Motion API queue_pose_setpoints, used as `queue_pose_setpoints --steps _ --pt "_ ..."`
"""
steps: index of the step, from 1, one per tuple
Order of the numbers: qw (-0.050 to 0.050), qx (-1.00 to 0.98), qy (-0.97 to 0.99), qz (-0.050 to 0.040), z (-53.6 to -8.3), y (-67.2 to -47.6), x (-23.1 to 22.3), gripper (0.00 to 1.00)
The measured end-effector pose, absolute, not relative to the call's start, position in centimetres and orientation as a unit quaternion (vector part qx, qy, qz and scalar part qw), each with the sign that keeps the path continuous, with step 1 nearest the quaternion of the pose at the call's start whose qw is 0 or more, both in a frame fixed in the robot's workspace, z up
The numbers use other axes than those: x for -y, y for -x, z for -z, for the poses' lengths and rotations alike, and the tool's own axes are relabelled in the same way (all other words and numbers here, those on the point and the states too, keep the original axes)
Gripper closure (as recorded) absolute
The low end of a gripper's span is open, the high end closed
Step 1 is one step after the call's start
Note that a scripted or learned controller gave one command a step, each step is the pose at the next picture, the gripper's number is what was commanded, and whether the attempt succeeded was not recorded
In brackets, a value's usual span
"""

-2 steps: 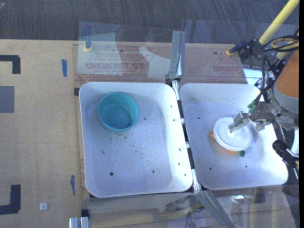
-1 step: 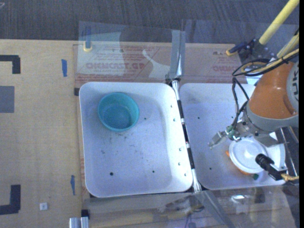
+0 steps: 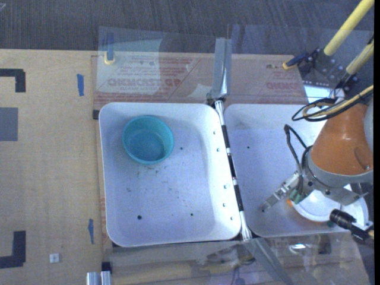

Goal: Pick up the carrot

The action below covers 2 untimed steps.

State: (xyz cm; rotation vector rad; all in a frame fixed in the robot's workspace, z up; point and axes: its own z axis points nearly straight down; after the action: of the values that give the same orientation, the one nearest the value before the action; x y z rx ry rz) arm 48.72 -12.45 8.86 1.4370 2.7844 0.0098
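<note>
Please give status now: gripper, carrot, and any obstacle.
Gripper low in the right bin, jaws state unclear. Small orange bit beside the wrist, maybe the carrot; grip unconfirmed. Teal bowl in the left bin, not in the way.

Bench top is a tan cardboard-like sheet (image 3: 47, 177) carrying black angular corner marks (image 3: 13, 79) and short strips of blue tape (image 3: 80, 85); beyond its far edge lies dark grey carpeted floor (image 3: 178, 5). Two shallow white plastic bins sit side by side, the left bin (image 3: 113, 218) and the right bin (image 3: 255, 159) meeting along a metal divider strip, with clear plastic panels (image 3: 154, 52) bearing faint red lettering standing behind them. Lighting is even and diffuse, with soft glare on the clear panels.
</note>
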Motion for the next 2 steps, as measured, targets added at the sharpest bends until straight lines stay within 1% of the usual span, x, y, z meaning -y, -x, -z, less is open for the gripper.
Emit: queue_pose_setpoints --steps 1,2 --pt "0.005 -0.83 -0.558 -0.0031 -8.8 -50.2 18.9 0.0" --pt "0.008 -0.846 -0.533 -0.0046 -9.0 -48.6 11.2 0.0"
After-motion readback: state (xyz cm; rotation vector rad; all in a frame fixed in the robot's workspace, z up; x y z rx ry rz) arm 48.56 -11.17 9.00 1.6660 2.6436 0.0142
